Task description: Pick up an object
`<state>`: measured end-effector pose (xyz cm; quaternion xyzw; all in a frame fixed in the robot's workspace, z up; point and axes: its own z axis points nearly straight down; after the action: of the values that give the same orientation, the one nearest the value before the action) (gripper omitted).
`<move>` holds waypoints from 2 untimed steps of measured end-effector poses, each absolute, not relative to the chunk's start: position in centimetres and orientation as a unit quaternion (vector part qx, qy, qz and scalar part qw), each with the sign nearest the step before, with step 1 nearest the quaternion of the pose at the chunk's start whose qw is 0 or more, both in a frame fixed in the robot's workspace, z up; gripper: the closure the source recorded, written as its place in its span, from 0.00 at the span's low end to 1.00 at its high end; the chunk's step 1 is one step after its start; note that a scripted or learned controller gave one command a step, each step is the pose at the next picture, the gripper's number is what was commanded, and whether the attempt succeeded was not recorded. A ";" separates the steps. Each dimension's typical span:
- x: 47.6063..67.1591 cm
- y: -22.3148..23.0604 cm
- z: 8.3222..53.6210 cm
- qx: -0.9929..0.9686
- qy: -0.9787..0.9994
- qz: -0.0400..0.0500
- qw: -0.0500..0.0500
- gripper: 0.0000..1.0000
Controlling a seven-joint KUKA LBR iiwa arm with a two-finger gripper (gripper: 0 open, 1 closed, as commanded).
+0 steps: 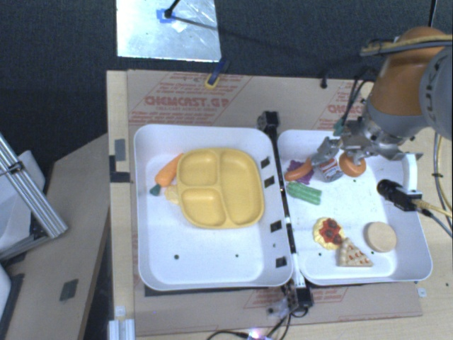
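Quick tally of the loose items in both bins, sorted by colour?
Orange: 3, carrot, hot dog, orange ball
Yellow: 1, tray
Green: 1, green piece
Red-topped: 2, round pizza, pizza slice
Tan: 1, disc
Total: 8

Two white bins (152,261) sit on tan cardboard printed with red lettering. The divided plate (216,188) is yellow, the toy carrot (168,170) orange with a green top. Right bin: a green bean pod (304,192), a tan round cookie (381,236), a red-topped pizza slice (352,254)
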<state>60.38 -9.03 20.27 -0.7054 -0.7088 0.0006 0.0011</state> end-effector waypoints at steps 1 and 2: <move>61.3 -8.6 15.0 -0.705 -0.709 0.001 0.001 0.00; 61.8 -9.1 13.7 -0.707 -0.707 -0.003 -0.006 0.00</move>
<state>61.82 -9.08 13.68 -0.7070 -0.7072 -0.0033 -0.0060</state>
